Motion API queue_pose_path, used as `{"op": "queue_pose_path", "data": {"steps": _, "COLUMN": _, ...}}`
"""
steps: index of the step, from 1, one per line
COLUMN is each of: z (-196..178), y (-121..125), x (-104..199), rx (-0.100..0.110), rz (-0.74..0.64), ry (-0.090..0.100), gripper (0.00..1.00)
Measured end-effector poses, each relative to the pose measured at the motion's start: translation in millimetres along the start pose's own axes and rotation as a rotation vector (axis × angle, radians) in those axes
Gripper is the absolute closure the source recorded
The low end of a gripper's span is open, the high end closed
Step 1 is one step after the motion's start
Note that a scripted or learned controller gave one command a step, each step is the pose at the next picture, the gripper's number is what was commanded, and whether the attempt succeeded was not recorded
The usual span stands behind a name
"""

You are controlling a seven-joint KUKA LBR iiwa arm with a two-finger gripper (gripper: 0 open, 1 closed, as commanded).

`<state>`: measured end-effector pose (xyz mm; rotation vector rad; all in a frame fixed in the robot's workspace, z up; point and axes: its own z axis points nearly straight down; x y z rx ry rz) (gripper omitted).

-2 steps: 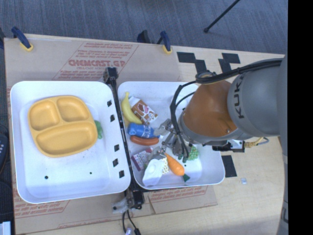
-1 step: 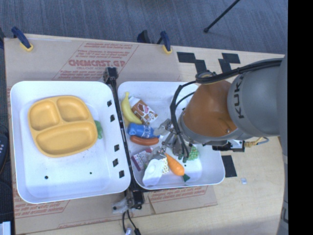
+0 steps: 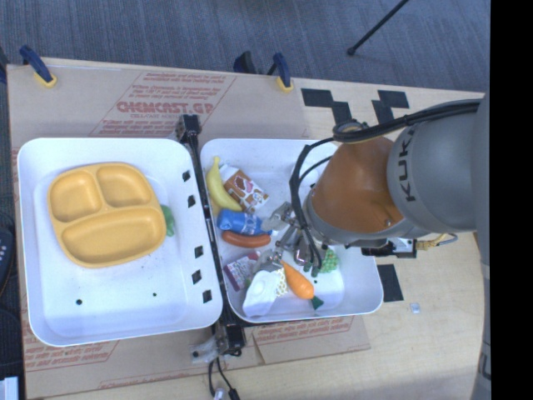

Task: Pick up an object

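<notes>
The right bin (image 3: 366, 294) holds several small objects: a yellow banana (image 3: 218, 188), a brown-and-white snack packet (image 3: 246, 190), a blue object (image 3: 240, 222), a red sausage (image 3: 246, 240), an orange carrot (image 3: 299, 282), a white carton (image 3: 263, 293) and a pink-printed packet (image 3: 241, 271). My gripper (image 3: 287, 242) reaches down into this bin from the right, just above the carrot and right of the sausage. Nothing shows between its fingers. The grey arm with its orange band (image 3: 358, 194) covers the bin's right half.
The left bin (image 3: 50, 315) holds a yellow compartment tray (image 3: 107, 213) with a green item (image 3: 169, 222) at its right edge. A green textured object (image 3: 331, 261) peeks out under the wrist. Black clips join the bins at the middle. Cardboard lines the bench beneath.
</notes>
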<state>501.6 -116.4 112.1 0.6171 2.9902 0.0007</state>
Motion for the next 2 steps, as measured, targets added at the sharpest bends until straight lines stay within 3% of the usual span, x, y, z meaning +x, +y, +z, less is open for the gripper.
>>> {"op": "queue_pose_path", "data": {"steps": 2, "z": 0.0, "y": -1.4, "x": 0.0, "rx": 0.002, "rz": -0.009, "ry": 0.001, "gripper": 0.00}}
